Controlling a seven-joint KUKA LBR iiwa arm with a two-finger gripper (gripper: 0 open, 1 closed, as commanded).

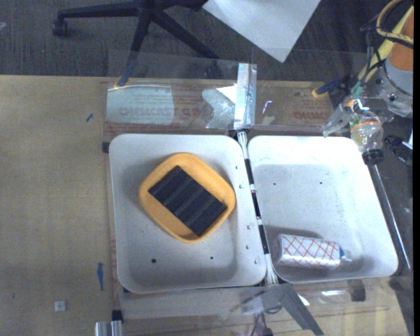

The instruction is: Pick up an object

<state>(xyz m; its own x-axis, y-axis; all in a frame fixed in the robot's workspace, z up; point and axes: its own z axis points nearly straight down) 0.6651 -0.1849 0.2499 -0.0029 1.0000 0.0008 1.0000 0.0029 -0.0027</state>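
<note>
Two white bins [128,262] share the bench: a yellow sponge [187,197] left, a red-latticed tube [310,251] right; gripper [359,125] state unclear.

Two shallow white plastic bins sit side by side on a tan wooden bench [46,197], filling the middle and lower part of the frame. The left bin [128,262] holds a rounded orange pad with a dark ribbed square insert [187,197], lying in the bin's centre, turned at an angle. The right bin [308,170] holds a white tube with a red criss-cross pattern [310,251], lying flat along its lower edge, toward the frame's lower right. Above the bins, a strip of clear plastic sheeting [170,105] runs across the bench. A black office chair base [141,20] stands on the floor at upper left. The grey arm's wrist [394,65] sits at upper right, beyond the right bin's corner.
</note>
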